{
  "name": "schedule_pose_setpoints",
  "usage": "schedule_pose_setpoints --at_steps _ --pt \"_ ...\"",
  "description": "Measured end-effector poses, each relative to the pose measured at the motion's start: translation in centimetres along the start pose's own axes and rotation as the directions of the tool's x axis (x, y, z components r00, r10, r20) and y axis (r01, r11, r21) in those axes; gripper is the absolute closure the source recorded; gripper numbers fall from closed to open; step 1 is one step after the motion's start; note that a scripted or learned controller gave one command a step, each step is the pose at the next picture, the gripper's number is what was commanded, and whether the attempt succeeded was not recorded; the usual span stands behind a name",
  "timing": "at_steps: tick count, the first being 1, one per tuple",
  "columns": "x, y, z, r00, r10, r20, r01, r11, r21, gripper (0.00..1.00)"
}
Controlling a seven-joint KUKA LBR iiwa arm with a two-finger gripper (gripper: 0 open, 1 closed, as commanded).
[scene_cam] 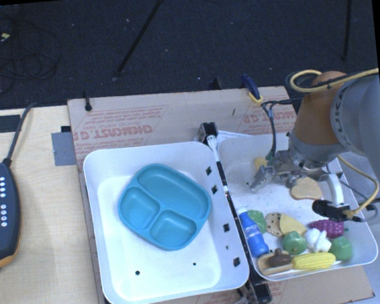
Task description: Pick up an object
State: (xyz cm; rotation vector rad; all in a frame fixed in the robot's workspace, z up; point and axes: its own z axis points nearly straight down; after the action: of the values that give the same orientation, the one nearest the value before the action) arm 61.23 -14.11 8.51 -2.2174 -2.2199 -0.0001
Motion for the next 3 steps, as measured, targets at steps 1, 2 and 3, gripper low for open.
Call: schedule_pose_setpoints --at_steps 1,2,3 --pt "3.2 3.3 -0.3 1.0 -0.002 0.002 0.002 1.0 -0.002 0.0" --pt "3.0 3.1 -1.3 1.0 0.0 0.001 0.0 1.0 0.001 1.0" --pt "12.9 1.7 -10.8 1.0 -0.008 -0.002 0.008 1.0 -0.01 1.0"
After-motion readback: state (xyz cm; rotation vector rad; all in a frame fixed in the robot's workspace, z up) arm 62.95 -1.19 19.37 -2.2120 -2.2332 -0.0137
